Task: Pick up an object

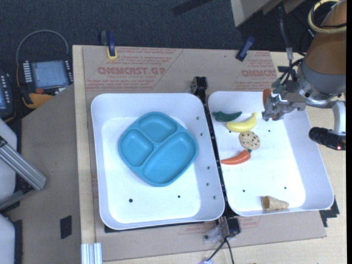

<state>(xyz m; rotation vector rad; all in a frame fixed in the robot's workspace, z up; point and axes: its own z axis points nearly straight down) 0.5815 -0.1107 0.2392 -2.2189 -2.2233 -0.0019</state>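
Here, one blue plate, five foods (right bin)

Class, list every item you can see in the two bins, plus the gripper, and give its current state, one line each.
Blue divided plate: flat in left bin.
Banana: lying in right bin.
Green item: touching the banana.
Cookie: flat, below the banana.
Red-orange item: lying loose.
Cone-shaped piece: on its side near front rim.
Gripper: beside the banana.

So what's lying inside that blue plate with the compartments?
Nothing that I can see: the blue plate shows three bare compartments. It hides the patch of left bin floor beneath it.
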